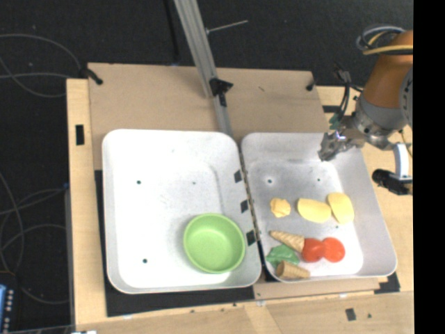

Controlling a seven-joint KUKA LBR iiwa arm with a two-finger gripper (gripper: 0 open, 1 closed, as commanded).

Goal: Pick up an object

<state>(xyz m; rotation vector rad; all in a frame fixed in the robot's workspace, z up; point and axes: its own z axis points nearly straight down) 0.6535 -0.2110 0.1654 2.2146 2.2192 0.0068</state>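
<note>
The right bin (pixel 292 160) holds several toy foods near its front: a small yellow piece (pixel 280 207), a yellow lump (pixel 313 210), another yellow piece (pixel 341 207), a cone (pixel 288 240), a red tomato-like piece (pixel 324 250), a green leaf piece (pixel 280 254) and a second cone (pixel 292 271). My gripper (pixel 329 149) hangs over the far right part of this bin, well behind the foods, with nothing seen between its fingers. A green bowl (pixel 214 242) sits in the left bin (pixel 160 179) near its front right corner.
A slanted metal post (pixel 199 44) rises from behind the bins where they meet. The arm (pixel 384 92) with its orange band comes in from the right. Cables lie on the dark floor at the left.
</note>
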